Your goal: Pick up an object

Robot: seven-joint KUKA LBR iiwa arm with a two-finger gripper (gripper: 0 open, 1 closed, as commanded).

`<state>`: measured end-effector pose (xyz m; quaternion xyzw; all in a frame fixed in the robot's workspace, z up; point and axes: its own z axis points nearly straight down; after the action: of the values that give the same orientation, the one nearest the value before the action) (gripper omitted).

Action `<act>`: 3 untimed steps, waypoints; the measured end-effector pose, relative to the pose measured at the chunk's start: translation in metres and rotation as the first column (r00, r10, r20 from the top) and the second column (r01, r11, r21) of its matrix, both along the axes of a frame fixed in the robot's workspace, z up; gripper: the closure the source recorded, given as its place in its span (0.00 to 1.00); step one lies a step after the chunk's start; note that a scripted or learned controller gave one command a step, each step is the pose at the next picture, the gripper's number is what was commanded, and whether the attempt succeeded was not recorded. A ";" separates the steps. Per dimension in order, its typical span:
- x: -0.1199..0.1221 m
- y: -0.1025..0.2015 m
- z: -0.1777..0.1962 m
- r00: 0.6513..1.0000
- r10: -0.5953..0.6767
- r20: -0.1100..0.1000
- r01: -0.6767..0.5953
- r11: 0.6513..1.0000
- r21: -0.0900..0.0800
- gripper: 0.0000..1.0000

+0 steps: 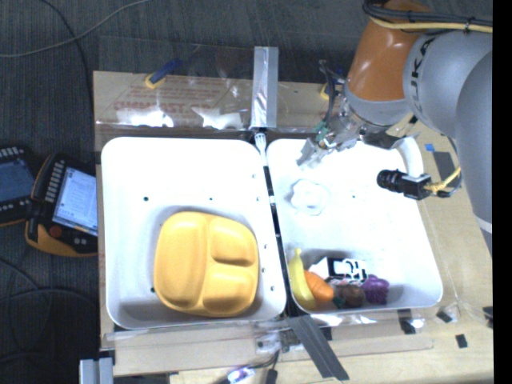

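Note:
My gripper hangs over the far left corner of the right bin, and nothing shows in it. Just below it a small clear round object lies on the bin floor. Along the right bin's near wall sit a yellow banana, an orange carrot-like piece, a black-and-white item, a brown piece and a purple grape bunch. A large yellow divided plate lies in the left bin.
A black cylindrical fitting with a cable sticks out near the right bin's far right wall. Crumpled clear plastic lies behind the bins. A handheld pendant sits on the floor to the left.

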<state>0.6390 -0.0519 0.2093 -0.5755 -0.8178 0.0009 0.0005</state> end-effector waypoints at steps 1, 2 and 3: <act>-0.051 -0.006 0.021 0.992 0.124 0.001 -0.124 0.992 0.000 1.00; -0.034 -0.026 0.009 0.965 0.261 0.001 -0.261 0.965 0.000 1.00; 0.030 -0.029 -0.022 0.976 0.216 0.002 -0.216 0.976 0.002 1.00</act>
<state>0.6688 -0.0810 0.1872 -0.4831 -0.8755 -0.0004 0.0004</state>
